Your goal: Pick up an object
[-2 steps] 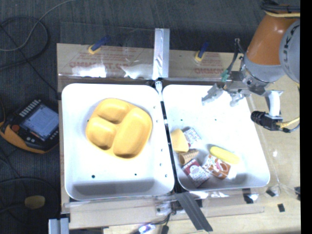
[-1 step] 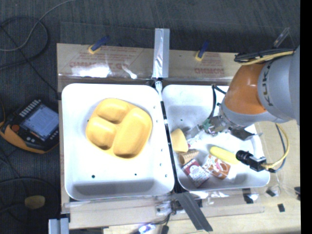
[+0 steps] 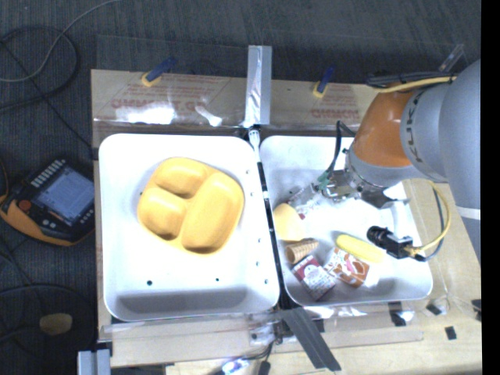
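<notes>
My gripper [image 3: 311, 196] reaches down into the right bin [image 3: 418, 287] from the right, with the orange-banded wrist above it. Its tip hangs just above and right of a pale yellow wedge [image 3: 287, 222] that lies against the bin's left wall. Below the wedge lies a small brown cone [image 3: 301, 250]. Two red-and-white packets [image 3: 314, 276] [image 3: 350, 267] sit near the front wall. A yellow banana-shaped piece [image 3: 359, 248] rests right of the cone. Nothing shows as held.
The left bin [image 3: 117, 287] holds a big yellow bread-like lump [image 3: 190, 204]. A black cable end [image 3: 388, 241] hangs from the arm over the right bin. An orange-and-black handheld unit [image 3: 55, 201] lies on the floor at left.
</notes>
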